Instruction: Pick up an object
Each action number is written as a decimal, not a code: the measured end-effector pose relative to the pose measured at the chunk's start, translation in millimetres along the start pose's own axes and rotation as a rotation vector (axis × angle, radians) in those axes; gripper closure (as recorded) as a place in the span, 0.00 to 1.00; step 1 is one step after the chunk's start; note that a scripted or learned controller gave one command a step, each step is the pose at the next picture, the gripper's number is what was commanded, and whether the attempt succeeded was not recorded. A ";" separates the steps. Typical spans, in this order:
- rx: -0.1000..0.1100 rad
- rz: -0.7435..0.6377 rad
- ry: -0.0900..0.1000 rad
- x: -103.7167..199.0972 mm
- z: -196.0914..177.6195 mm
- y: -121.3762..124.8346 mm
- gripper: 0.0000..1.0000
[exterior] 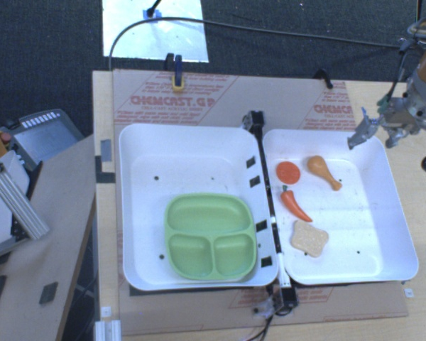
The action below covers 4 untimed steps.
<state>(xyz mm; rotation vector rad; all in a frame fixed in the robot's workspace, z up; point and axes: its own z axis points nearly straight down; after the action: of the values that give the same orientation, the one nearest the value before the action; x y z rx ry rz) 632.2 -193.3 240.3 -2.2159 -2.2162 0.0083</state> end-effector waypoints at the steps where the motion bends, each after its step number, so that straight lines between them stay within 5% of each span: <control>1: -0.010 -0.003 -0.002 0.9 -7.1 2.0 0.00; 4: -0.007 -0.006 -0.001 11.0 156.4 9.7 0.00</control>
<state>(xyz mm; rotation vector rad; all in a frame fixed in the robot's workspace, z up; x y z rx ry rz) 640.5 -182.0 83.8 -2.2137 -2.2271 0.0015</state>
